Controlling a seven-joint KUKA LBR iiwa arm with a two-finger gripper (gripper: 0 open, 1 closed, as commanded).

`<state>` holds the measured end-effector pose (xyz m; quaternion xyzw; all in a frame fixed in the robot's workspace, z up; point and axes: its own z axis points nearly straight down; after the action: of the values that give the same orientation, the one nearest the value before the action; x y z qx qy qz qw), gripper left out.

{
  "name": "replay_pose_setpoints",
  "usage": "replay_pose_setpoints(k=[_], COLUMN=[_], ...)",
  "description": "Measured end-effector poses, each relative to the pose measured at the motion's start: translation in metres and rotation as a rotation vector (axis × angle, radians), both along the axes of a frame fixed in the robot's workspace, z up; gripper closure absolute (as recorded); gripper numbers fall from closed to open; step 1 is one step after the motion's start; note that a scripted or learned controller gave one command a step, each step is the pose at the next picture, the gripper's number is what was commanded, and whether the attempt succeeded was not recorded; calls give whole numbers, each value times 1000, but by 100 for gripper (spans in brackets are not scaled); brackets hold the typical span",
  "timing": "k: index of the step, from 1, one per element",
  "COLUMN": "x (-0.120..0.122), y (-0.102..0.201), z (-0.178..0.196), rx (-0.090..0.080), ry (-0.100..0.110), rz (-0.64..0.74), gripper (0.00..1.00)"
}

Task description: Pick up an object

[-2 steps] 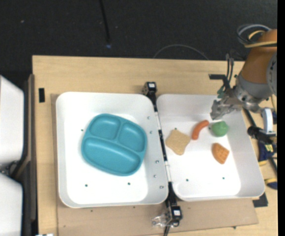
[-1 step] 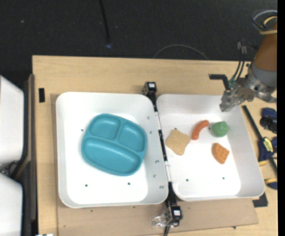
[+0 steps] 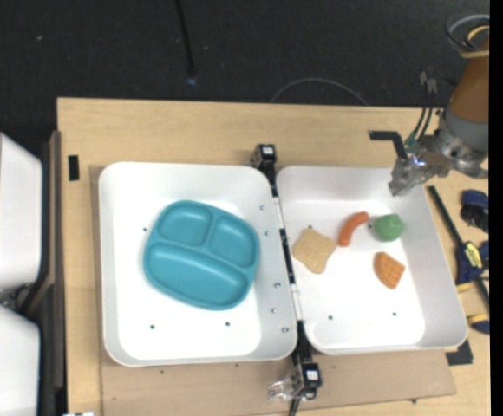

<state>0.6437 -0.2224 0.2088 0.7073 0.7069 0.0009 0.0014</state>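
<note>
While the arm reaches in from the right, its gripper [image 3: 405, 183] hangs over the far right corner of the right bin [image 3: 425, 323], above the rim rather than over any item. Nothing is visible beneath it or in its grasp. At this distance and slant the tool reads as a small grey cluster, so whether it stands open or closed cannot be told.

Four candidate objects lie loose on the floor of the right bin. A green round piece [image 3: 388, 226] sits nearest the gripper, just beside a red sausage-shaped piece [image 3: 352, 228] that lies tilted to its left. A tan bread-like slice [image 3: 312, 250] rests further left, close to the divide between the bins. An orange waffle-textured piece [image 3: 389, 269] lies on the near side of the green one, apart from it.

All four are spaced well enough that a descent on any one appears feasible, though the green and red pieces sit close enough that a grasp on either could nudge the other.

The left bin [image 3: 113, 319] holds a blue divided tray [image 3: 201, 254], laid flat and roughly central. It is probably too broad and flat for a two-finger grasp.

Judged from the layout, the pick has not yet been made; the green piece is the likeliest first target, being closest to the tool.
</note>
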Motion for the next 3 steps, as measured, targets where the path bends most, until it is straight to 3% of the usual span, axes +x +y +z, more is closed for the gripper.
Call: replay_pose_setpoints(k=[1,3], x=[-18,-43], y=[53,156], z=[15,6], rx=[2,1], ry=[0,4], rz=[7,7], gripper=[100,100])
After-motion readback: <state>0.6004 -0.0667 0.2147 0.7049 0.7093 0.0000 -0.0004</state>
